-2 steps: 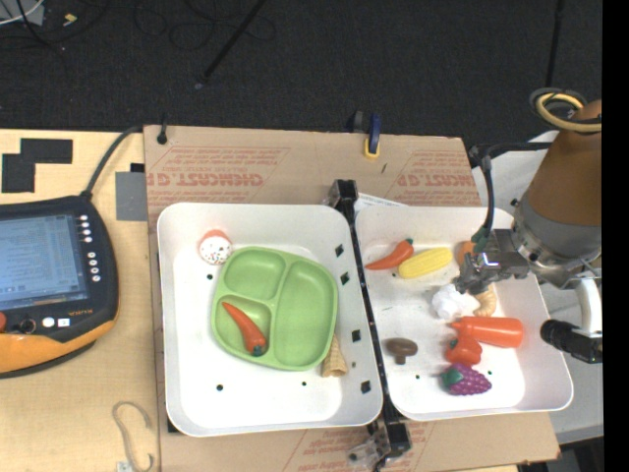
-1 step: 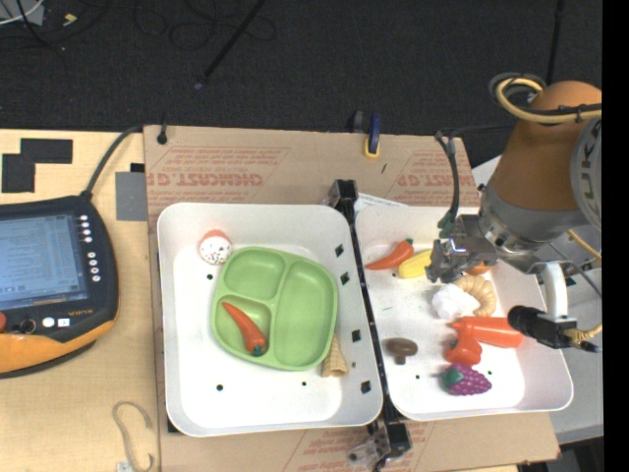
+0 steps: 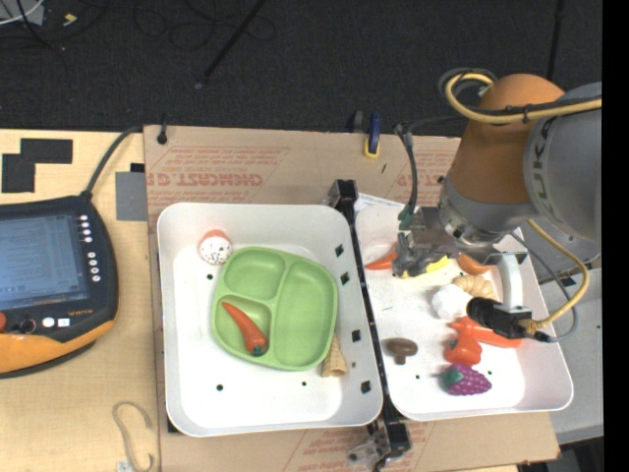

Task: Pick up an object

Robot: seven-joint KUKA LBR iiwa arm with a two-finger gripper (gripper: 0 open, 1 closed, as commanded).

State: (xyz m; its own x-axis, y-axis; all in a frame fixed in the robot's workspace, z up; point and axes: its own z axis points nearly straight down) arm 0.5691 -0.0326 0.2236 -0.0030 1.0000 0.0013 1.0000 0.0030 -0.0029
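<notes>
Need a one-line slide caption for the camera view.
KUKA arm's gripper low over the right white bin of toy food; left white bin holds a green divided plate with a red chili pepper.

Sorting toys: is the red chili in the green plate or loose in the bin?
In the plate: the red chili lies in the green plate's lower-left compartment.

A single fixed camera sits above the tabletop (image 3: 246, 170) and looks down on it at a slant, so the far edge lies toward the top of the view and dark floor shows beyond it. It stands far enough back to take in both white bins, the left bin (image 3: 187, 362) and the right bin (image 3: 536, 386), side by side. The arm (image 3: 511, 155) enters from the view's right side.
</notes>
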